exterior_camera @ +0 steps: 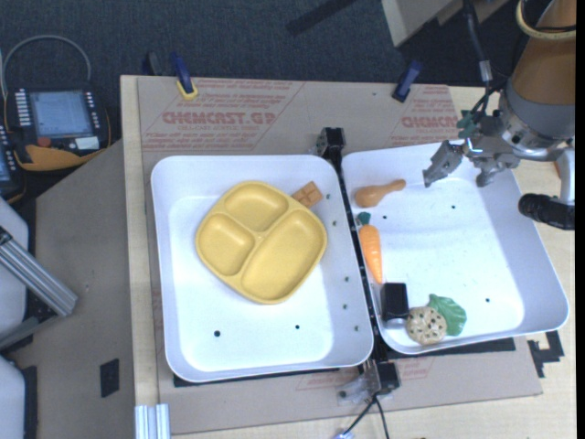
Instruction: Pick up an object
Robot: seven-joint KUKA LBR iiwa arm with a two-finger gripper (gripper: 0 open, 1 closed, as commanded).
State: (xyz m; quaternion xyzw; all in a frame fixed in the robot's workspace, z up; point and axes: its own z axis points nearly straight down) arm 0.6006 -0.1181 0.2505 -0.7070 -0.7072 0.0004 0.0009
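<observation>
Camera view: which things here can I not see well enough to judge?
- Hand: small and seen from above, over the right bin; its fingers are too blurred to judge.
- Brown block: partly hidden behind the yellow divided plate in the left bin.
- Cookie and green leafy piece: touching or overlapping; too small to tell which.
- Arm: cut off by the top right edge.

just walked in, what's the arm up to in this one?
Pick attempt, nothing grabbed so far. The arm's hand hangs over the far part of the right bin, its fingers open and empty, close to the drumstick toy. Also in that bin: a carrot along the left wall, and a black block, a cookie and a green leafy piece near the front edge. The left bin holds a yellow divided plate with a small brown block beside it.
</observation>
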